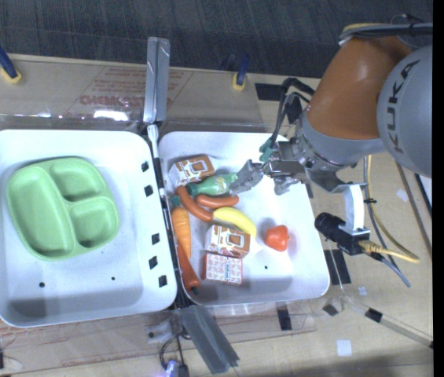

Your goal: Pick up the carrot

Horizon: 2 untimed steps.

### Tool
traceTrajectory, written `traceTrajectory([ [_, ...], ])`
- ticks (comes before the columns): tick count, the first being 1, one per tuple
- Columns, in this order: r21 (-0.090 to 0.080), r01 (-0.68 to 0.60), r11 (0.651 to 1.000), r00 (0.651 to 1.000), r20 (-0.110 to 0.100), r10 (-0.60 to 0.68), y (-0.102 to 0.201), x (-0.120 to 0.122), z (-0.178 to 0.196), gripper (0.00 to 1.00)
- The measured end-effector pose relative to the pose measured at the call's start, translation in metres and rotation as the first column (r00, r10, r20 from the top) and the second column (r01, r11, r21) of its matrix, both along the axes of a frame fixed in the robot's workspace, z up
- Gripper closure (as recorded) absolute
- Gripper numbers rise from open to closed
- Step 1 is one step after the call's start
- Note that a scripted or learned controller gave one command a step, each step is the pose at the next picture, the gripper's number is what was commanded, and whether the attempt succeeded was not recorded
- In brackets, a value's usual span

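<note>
Left bin (17,293): green tray (63,205) | Right bin (304,277): carrot (182,242), banana (235,219), tomato (277,237), cartons, print unreadable | Gripper (247,174): jaw state perhaps hidden, cannot tell | Arm (379,93): "KUKA"

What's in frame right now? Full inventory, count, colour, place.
shallow white bins: 2, white, side by side on the bench
green divided plastic tray: 1, light green, in the left bin
long orange carrot: 1, orange, along the right bin's left wall
red-orange sausage: 1, right bin, beside the carrot's upper end
yellow banana: 1, yellow, right bin centre
green wrapped item: 1, green, just above the sausage
small printed cartons: 3, brown, orange and white; one at upper left, two at the bottom of the right bin
red tomato-like toy: 1, red, right bin, right of the banana
blue clamps: 2, bench's far edge
gripper: 1, grey, over the right bin near the green item
</note>
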State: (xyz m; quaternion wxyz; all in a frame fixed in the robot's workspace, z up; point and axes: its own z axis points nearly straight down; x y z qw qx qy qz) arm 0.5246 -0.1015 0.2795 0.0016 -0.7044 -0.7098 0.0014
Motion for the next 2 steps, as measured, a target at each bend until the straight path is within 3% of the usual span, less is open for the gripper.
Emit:
traceTrajectory([
  [1, -0.001, 0.008, 1.0, 1.0, 0.0, -0.008, 0.008, 0.081, -0.078, 0.0],
  [2, -0.001, 0.222, 0.975, 0.975, -0.001, -0.222, 0.004, 0.064, -0.157, 0.0],
])
